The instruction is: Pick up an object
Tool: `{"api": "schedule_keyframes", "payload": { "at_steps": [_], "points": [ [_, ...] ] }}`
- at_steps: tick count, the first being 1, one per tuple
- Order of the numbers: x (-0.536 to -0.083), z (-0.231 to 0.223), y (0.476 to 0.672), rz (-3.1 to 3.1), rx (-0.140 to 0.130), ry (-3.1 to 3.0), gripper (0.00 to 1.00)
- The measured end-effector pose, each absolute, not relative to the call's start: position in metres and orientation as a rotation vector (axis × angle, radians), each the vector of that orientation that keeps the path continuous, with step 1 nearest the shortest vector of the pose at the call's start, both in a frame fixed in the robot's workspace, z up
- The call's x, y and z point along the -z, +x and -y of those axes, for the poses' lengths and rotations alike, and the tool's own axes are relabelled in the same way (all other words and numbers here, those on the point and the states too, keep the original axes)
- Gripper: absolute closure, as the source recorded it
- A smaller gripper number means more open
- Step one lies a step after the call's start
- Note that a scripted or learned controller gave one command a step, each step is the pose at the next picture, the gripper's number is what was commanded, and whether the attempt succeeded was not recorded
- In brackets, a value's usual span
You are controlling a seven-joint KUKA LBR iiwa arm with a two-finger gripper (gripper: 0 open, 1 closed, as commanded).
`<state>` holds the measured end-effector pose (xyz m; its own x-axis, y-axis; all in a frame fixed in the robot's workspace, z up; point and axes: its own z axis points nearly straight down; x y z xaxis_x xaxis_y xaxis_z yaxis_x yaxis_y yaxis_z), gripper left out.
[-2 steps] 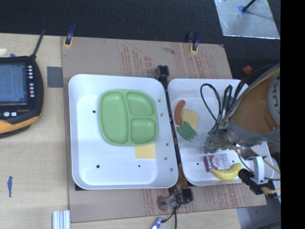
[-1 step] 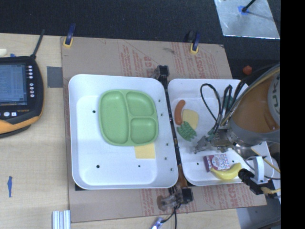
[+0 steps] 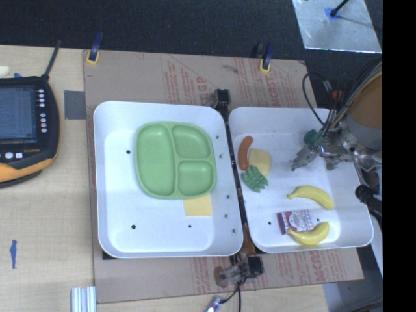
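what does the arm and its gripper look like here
The arm comes in from the right edge as a rounded grey body with an orange band. A bundle of thin cables, dark with some red and yellow, runs down to the wrist. The gripper is bare grey metal, angular, with slim pointed jaws, and has a small teal part at its upper left.

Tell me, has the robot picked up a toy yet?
Not yet. The gripper is over the right bin, with nothing seen between its fingers. Both bananas, the sausage and the green toy lie in that bin. It must choose one, grab it and lift.
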<state>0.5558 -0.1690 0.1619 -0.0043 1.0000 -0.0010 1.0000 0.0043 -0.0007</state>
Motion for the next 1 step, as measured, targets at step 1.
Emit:
{"api": "schedule_keyframes", "payload": {
  "at_steps": [1],
  "points": [
    [-0.1208,0.144,0.4791,-2.23,0.004,2.219,0.0]
  ]
}}
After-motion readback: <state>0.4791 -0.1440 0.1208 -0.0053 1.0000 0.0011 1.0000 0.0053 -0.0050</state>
